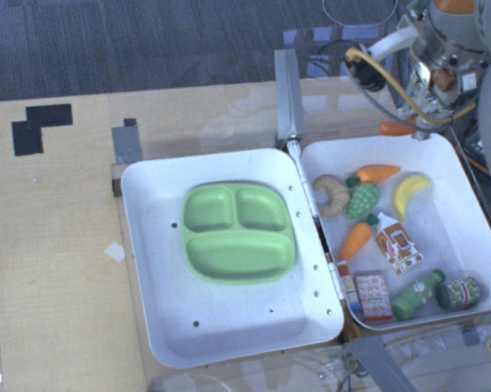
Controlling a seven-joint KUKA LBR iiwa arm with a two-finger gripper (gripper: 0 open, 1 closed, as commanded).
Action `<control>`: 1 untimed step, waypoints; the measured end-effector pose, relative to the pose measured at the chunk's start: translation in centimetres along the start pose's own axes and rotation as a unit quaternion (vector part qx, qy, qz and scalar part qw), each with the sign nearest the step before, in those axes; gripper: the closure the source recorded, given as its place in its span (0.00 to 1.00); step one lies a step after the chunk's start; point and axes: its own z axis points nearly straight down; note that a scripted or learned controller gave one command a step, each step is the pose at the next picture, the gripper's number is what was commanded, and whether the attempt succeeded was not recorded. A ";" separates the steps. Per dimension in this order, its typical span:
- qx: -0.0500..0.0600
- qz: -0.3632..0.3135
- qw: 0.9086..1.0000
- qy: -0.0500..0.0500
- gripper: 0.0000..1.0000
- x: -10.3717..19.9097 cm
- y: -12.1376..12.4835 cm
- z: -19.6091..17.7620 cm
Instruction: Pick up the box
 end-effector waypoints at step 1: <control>-0.001 -0.091 0.996 -0.001 1.00 2.0 -0.4 -10.1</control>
